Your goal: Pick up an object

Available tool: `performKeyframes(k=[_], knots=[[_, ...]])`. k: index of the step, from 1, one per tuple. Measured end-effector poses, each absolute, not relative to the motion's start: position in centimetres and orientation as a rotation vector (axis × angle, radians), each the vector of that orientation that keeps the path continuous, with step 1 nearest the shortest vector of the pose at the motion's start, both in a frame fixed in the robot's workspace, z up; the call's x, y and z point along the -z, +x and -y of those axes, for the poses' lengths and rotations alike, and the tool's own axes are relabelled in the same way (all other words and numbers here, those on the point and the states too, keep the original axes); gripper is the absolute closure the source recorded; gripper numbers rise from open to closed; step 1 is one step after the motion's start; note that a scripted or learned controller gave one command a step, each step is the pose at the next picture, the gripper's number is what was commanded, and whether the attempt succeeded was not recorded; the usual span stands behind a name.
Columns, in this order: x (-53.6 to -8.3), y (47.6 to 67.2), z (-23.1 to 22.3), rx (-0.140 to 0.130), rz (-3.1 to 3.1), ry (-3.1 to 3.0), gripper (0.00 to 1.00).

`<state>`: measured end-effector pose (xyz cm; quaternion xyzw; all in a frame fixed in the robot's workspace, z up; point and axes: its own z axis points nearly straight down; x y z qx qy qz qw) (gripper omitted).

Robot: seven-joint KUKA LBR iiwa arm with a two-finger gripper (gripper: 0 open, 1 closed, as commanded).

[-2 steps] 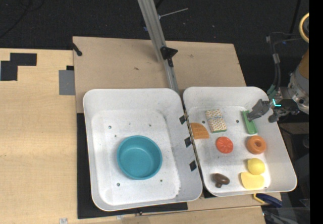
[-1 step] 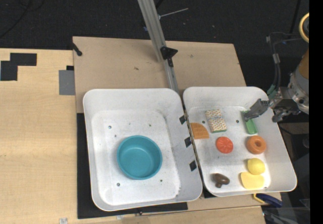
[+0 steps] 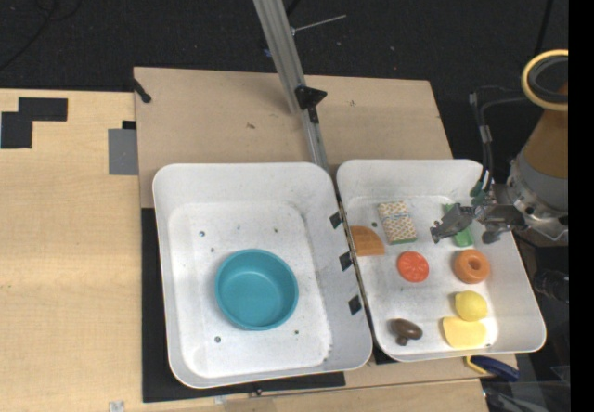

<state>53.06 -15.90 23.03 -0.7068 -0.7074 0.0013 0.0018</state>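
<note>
My gripper (image 3: 457,225) reaches in from the right over the upper right part of the right bin (image 3: 422,180). A small green object (image 3: 464,238) lies just under it, partly hidden; I cannot tell whether they touch. Also in this bin are a checkered pad (image 3: 397,221), an orange wedge (image 3: 367,241), a red-orange ball (image 3: 413,266), an orange ring (image 3: 471,265), a yellow lemon (image 3: 471,304), a yellow block (image 3: 464,333) and a brown piece (image 3: 405,331).
The left bin (image 3: 186,187) holds a teal bowl (image 3: 257,288). A slanted metal rail (image 3: 278,30) comes down from the top to the gap between the bins. Black clips (image 3: 345,260) sit along the divider between the bins.
</note>
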Motion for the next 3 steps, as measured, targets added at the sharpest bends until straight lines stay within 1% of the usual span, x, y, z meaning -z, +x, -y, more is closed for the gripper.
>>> performKeyframes(k=[1,2,3], knots=[[-17.6,53.5,16.7,-0.004,2.219,-2.219,0.0],[-11.8,53.7,15.8,-0.005,2.219,-2.217,0.0],[-13.1,53.8,16.0,-0.001,2.22,-2.223,1.0]])
